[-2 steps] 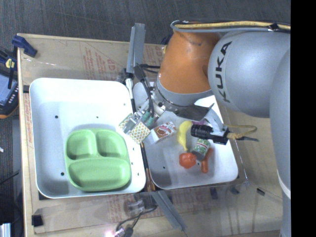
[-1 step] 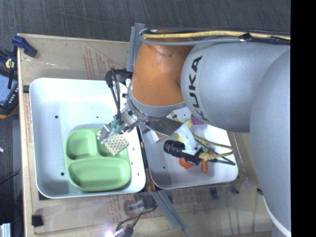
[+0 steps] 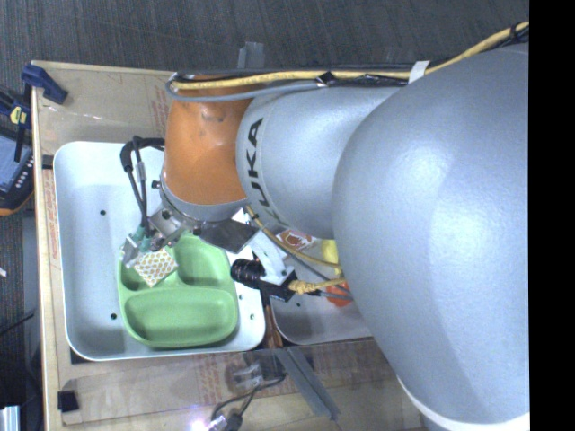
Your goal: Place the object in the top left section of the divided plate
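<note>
Camera view shows the gripper point(image 3: 148, 245) low over the green divided plate point(image 3: 180, 317), its finger state impossible to tell. A pale checkered object point(image 3: 154, 264) sits at the plate's upper-left section, seemingly positioned for placement there.

this is a robotics lab or test cell, not a home. a large grey industrial arm point(image 3: 404, 214) with an orange band point(image 3: 202, 155) and bundled cables point(image 3: 296, 79) reaches over a plywood tabletop point(image 3: 99, 97). two shallow white bins point(image 3: 76, 232) sit side by side on it. clamps point(image 3: 40, 81) grip the far left corner, and dark carpet point(image 3: 269, 12) lies beyond the tabletop's far edge.
</note>
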{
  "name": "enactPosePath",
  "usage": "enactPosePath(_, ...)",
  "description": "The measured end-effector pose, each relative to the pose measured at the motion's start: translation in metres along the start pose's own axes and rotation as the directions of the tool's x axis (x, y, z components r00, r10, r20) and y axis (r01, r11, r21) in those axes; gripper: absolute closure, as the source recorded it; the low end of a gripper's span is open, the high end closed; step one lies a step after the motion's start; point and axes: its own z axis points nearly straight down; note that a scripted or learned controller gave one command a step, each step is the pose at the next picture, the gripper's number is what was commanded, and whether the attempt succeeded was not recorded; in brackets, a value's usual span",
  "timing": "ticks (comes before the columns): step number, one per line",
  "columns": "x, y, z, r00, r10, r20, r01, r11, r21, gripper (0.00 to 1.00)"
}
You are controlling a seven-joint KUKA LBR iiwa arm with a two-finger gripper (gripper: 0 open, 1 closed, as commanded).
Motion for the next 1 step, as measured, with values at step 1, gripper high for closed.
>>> enactPosePath(1,-0.0005,0.0000,-0.0003,1.000,0.001,0.000,-0.001,1.000,-0.001,0.00)
